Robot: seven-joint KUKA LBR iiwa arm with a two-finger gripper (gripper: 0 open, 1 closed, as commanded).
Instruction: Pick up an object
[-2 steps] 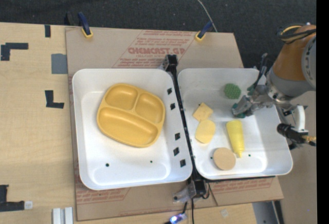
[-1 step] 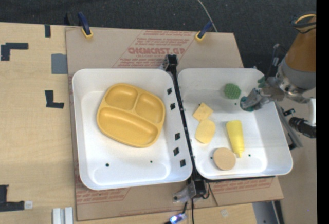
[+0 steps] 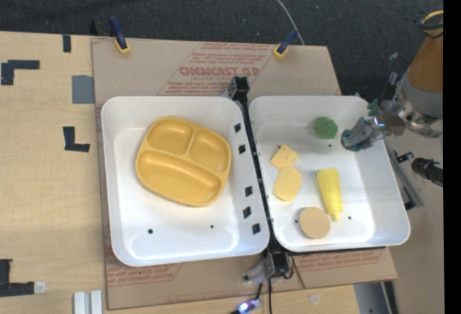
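The surface (image 3: 43,183) is stretching out pale and wooden, with a brown board (image 3: 216,68) lying across it under the two bins and clipped at the far edge by two blue-and-yellow clamps (image 3: 119,37). The left bin (image 3: 122,233) is sitting flush against the right bin (image 3: 382,219), the two meeting along a dark seam in the middle. The arm (image 3: 425,78) is reaching in from the right, its orange band showing above the grey wrist. In the left bin, a yellow divided plate (image 3: 184,160) is lying flat, a little far of centre. Over in the right bin, a yellow bottle (image 3: 330,191) is lying on its side, pointing near to far. Just left of it, a pale yellow wedge (image 3: 287,184) is resting, and touching its far edge is a smaller yellow slice (image 3: 284,157). Near the bottle's near end, a tan round disc (image 3: 315,222) is lying flat, right beside it. At the far side of the bin, a green knobbly ball (image 3: 325,127) is sitting on its own. The claw (image 3: 358,135) is hovering over the right bin's far right part, just right of the ball; whether it is spread or closed, I cannot tell, and nothing is showing in its grip.
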